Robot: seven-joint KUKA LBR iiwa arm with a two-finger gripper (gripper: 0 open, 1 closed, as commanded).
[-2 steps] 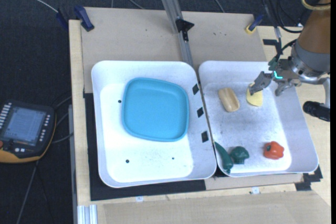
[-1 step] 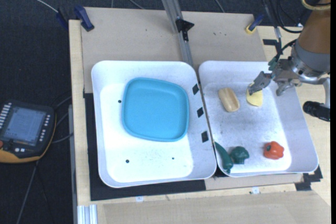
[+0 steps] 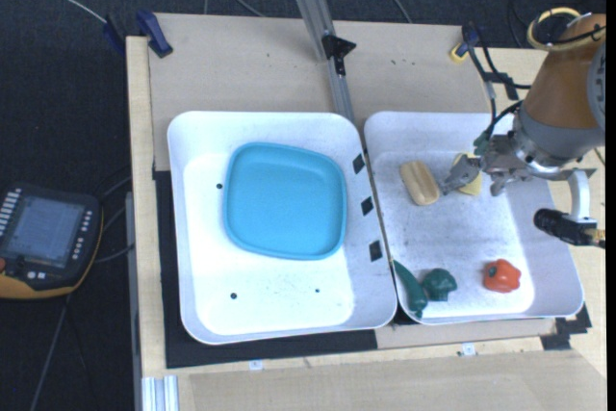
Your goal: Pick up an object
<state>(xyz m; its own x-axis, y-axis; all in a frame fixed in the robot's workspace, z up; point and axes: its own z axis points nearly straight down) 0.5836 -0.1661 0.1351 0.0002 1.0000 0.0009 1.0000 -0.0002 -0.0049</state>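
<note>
arm: grey, orange-banded, reaching in from right over the right white bin point(image 3: 568, 289)
gripper point(image 3: 478, 174): fingers spread, grasping nothing, low by small pale yellow piece point(image 3: 471, 187)
nearest target: tan bread-shaped block point(image 3: 420, 182), just left of fingers
other items: red tomato-like toy point(image 3: 500, 275), green toy point(image 3: 439, 283) at front wall
left bin: holds blue square plastic plate point(image 3: 285, 199)

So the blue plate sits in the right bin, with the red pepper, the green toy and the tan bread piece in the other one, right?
Not quite. The camera view shows the blue plate in the left bin, not the right. The red pepper, the green toy and the tan bread piece do lie together in the other bin, the right one.
</note>
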